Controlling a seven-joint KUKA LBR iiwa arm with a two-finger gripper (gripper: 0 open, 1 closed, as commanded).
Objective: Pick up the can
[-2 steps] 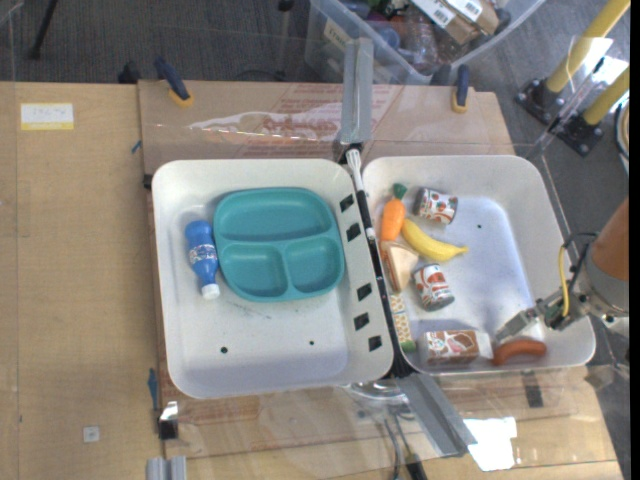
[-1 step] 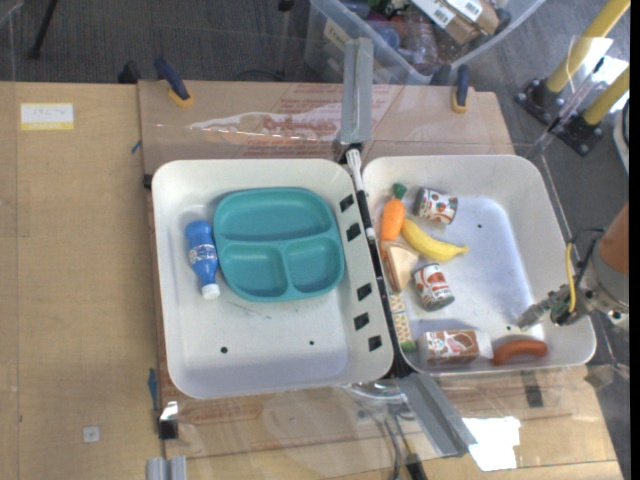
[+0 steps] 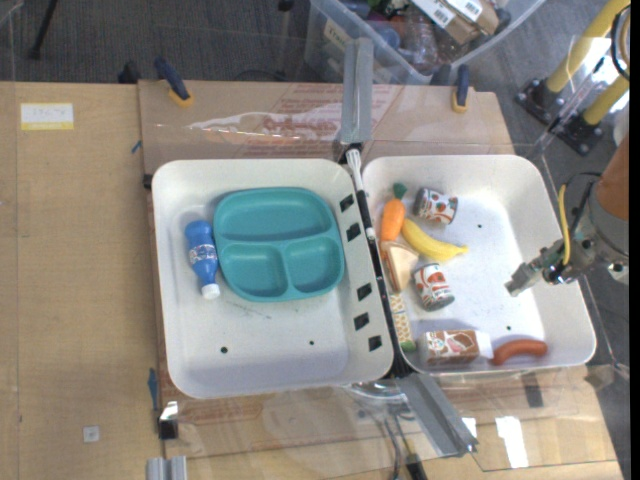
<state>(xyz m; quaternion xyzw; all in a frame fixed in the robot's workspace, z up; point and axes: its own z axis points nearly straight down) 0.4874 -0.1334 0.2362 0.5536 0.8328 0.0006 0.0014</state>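
The worktop (image 3: 80, 268) carries 2 white bins side by side. The left bin (image 3: 200, 358) holds a teal tray (image 3: 275, 243) with 3 compartments and, just left of it, a blue bottle (image 3: 202, 256) lying with its white cap toward the near edge.

The right bin (image 3: 500, 193) holds the food items. 2 cans lie here: 1 can (image 3: 435, 206) near the far side, right of a carrot (image 3: 392, 218), and a second can (image 3: 433, 285) near the middle, just below a banana (image 3: 433, 243). A wedge of bread (image 3: 402, 264) sits beside the second can on its left. Along the near wall lie a brown carton (image 3: 452, 345) and, to its right, a red sausage (image 3: 520, 349).

The tool (image 3: 525, 278) hangs over the right side of the right bin, well apart from both cans and with nothing held in it; how far it is open I cannot tell. The arm (image 3: 605, 238) reaches in from the right.

Beyond the worktop stands a clear tub (image 3: 425, 13) of mixed items.
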